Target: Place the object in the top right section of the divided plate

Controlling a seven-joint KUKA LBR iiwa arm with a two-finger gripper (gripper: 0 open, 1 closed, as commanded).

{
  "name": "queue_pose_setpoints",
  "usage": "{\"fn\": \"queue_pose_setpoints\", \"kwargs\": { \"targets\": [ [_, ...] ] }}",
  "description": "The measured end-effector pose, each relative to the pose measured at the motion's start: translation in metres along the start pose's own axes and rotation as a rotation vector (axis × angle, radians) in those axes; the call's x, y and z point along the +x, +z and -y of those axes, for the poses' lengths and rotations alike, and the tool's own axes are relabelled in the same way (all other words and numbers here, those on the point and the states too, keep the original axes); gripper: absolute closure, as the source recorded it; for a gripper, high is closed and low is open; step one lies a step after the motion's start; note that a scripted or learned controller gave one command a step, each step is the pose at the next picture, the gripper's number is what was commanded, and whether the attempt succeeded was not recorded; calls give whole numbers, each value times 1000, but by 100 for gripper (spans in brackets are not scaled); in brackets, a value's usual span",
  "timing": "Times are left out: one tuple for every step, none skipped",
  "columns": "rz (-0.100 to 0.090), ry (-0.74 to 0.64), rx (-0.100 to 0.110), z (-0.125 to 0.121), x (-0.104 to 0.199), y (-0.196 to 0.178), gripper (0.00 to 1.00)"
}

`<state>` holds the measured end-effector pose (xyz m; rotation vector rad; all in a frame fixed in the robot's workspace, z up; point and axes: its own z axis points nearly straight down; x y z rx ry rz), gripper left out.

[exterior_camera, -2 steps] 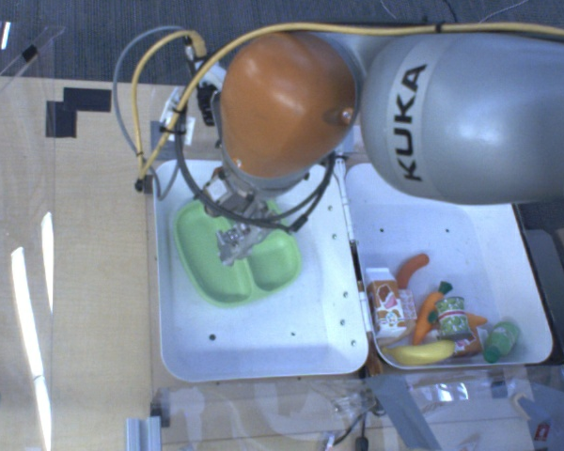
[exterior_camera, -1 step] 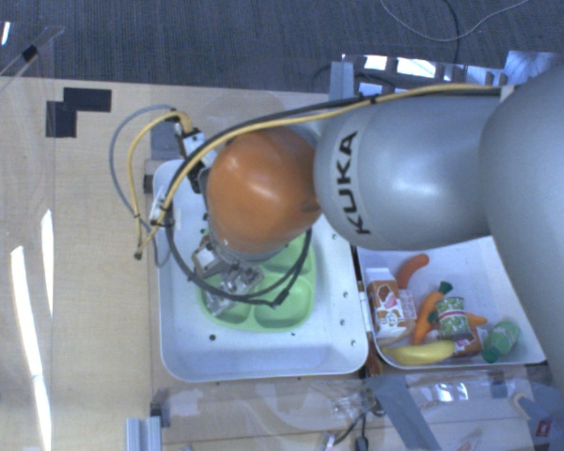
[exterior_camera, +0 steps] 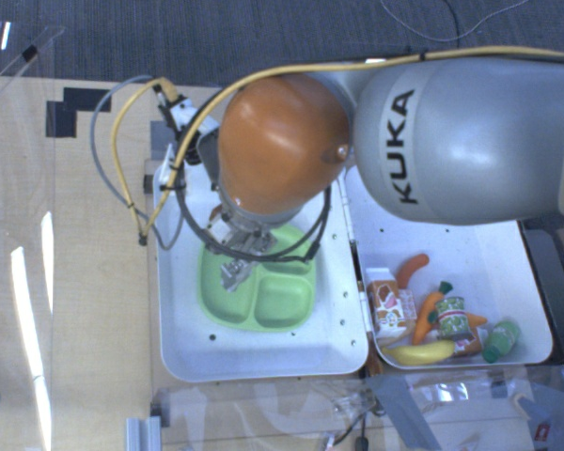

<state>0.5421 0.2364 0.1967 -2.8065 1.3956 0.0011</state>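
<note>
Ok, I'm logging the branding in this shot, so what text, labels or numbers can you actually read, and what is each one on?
"KUKA": black letters running up the side of the grey arm.
Carton in the right bin: printed pictures and text, too small to read.
Small can in the same bin: label blurred, unreadable.
Green divided plate in the left bin: no text visible.

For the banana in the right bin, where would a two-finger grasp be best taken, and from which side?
Grip the banana mid-length, coming straight down, probably. It lies flat and long near the bin's front wall, with the carrot close behind, so fingers should span its narrow width.
</note>
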Motion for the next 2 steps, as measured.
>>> {"fn": "queue_pose_setpoints", "kwargs": {
  "targets": [
    [-8, 71, 22, -36, -30, 102, 100],
    [-1, 0, -1, -44, -32, 61, 100]
  ]
}}
